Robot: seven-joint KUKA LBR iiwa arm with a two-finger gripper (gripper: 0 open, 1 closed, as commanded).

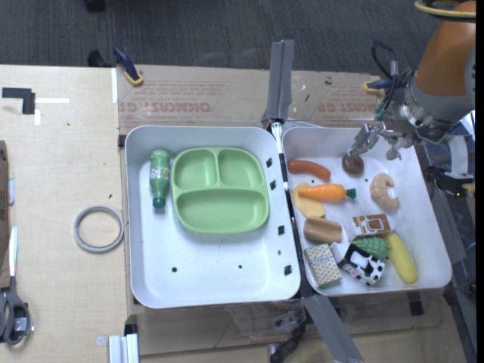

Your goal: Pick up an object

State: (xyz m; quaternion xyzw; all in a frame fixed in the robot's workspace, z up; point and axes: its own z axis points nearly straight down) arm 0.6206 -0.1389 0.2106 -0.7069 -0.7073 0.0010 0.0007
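My gripper (378,144) hangs over the far right part of the right bin (423,203), with its two fingers apart and nothing between them. A small brown round toy (352,162) lies just below and left of the left fingertip (364,138); whether they touch I cannot tell. Also in this bin lie a red sausage (308,169), a carrot (324,193), a pale croissant-like piece (386,191), a bread roll (323,229), a small brown carton (370,223), a corn cob (401,257), a cow-patterned carton (363,265) and a cracker box (323,265).
The left bin (212,278) holds a green divided plate (220,189) and a green bottle (159,177). A raised divider (280,195) separates the bins. On the bench to the left lie a tape ring (98,228) and scissors (13,312).
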